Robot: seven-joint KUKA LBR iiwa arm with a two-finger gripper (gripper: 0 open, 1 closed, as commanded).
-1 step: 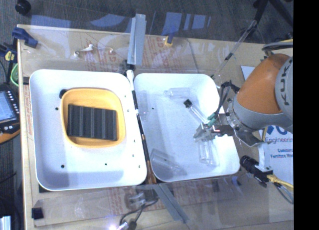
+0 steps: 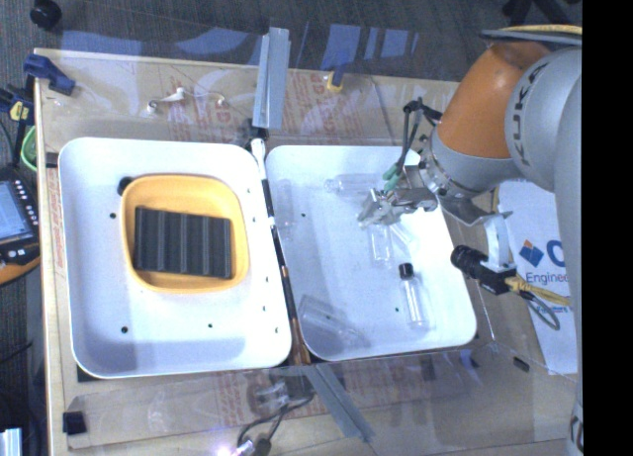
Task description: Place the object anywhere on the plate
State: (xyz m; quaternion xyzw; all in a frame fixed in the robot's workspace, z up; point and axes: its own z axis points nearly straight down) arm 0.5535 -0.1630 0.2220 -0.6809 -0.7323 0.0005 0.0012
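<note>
- My gripper point(image 2: 381, 209) hovers low in the right bin point(image 2: 316, 340); I can't tell its opening.
- Clear vial point(image 2: 413, 301) lies just beyond; I'd centre over it before closing.
- Yellow plate point(image 2: 138, 202) waits far across.

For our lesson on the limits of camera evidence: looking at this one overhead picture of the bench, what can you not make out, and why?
- Clear plastic vial with a black cap, camera view: its see-through body fades into the right white bin, so its contents are unreadable.
- Gripper, camera view: blurred metal against white; open or shut is unclear.
- Grey arm with orange band, camera view: cut off by the top edge.
- Yellow plate: the dark ribbed object covers its middle.
</note>
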